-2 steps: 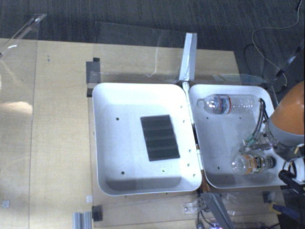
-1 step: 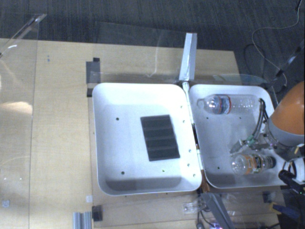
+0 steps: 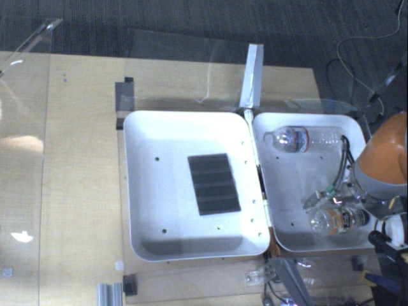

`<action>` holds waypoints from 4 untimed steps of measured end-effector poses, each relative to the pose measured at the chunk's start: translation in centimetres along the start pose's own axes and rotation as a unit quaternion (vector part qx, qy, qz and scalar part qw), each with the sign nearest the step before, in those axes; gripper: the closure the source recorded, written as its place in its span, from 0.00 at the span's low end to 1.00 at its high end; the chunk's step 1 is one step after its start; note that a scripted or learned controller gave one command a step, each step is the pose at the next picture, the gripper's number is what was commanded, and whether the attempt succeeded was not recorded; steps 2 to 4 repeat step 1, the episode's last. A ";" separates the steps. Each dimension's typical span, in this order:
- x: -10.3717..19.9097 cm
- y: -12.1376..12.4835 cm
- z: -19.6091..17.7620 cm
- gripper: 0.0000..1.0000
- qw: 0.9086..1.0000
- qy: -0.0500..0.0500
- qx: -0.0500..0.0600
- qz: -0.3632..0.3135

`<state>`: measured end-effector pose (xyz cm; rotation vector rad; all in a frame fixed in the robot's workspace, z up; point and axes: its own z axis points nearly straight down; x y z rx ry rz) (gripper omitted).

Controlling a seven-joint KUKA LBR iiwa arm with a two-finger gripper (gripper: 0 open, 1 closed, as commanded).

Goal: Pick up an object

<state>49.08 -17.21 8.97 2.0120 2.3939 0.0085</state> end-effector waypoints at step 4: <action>0.1 0.3 -1.2 1.00 1.000 0.000 -0.003 -0.002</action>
